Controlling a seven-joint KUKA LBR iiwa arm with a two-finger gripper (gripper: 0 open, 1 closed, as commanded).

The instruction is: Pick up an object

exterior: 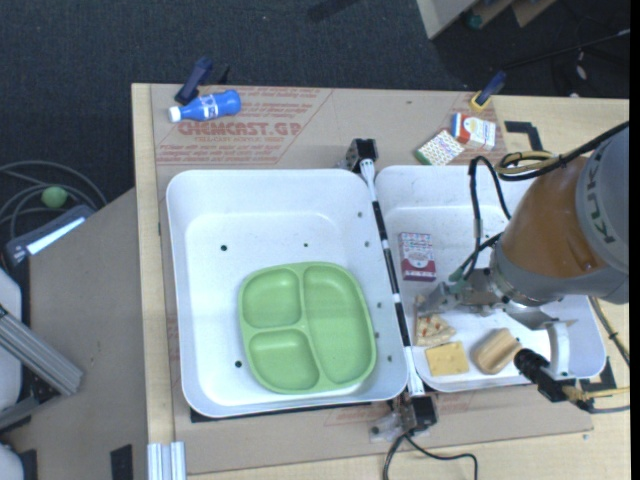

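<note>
The right bin [440,183] holds a small red and white packet [416,253], a crumbly cracker-like piece [433,327], a yellow cheese-like square [446,359] and a tan bread-roll-shaped object [494,351]. My gripper [441,295] is low in this bin, just below the packet and above the crumbly piece. The grey arm with its orange band [545,230] reaches in from the right and hides the bin's right half.
The left bin [200,208] holds a green divided plate [305,325]. Behind the bins on the bench lie a blue and white bottle [207,106], a blue clip [192,81] and small cartons [455,140]. Cables run along the bench's right side.
</note>
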